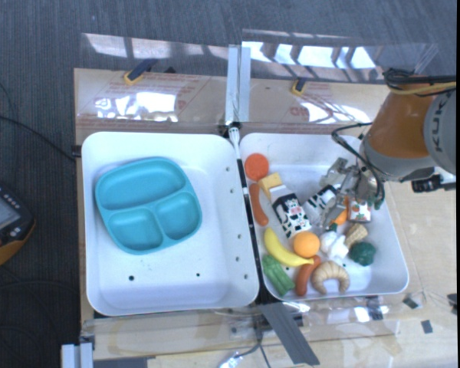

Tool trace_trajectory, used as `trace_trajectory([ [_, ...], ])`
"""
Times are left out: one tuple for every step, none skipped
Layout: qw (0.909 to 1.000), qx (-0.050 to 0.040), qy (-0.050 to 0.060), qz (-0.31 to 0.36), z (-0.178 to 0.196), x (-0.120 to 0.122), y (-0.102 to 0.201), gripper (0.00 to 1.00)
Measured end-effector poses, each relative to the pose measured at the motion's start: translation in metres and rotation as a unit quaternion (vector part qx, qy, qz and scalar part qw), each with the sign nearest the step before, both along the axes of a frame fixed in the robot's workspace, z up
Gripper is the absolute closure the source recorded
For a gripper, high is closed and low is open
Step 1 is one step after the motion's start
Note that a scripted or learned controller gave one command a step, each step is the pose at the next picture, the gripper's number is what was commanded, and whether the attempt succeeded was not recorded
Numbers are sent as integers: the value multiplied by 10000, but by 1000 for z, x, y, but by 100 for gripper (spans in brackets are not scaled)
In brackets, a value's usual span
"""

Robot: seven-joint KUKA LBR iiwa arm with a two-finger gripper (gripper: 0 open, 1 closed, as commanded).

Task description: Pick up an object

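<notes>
my end effector (343,192), fingers spread and gripping nothing, hangs over the crowded toy food (314,244) in the right bin (395,278); closing here risks pinching two pieces, or none.

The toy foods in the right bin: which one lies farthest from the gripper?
The green vegetable at the bin's front left corner, beside the banana. The gripper works near the far right side, among other toys.

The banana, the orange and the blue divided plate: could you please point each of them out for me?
banana (282,251), camera view, on the middle of its curved body.
orange (307,244), camera view, on the centre of the fruit.
blue divided plate (142,182), camera view, on its large upper compartment.
</notes>
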State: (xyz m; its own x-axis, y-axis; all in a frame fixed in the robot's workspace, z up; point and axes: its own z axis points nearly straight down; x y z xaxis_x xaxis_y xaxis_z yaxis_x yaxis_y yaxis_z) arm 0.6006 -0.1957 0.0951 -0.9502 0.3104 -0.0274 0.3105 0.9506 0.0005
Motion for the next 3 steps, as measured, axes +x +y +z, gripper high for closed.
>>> trace_trajectory([
  [9989, -43, -10, 474, 1, -21, 69, 0],
  [9998, -33, -58, -188, 1, -42, 74, 0],
  [9996, 7, 66, -278, -3, 17, 97, 0],
])
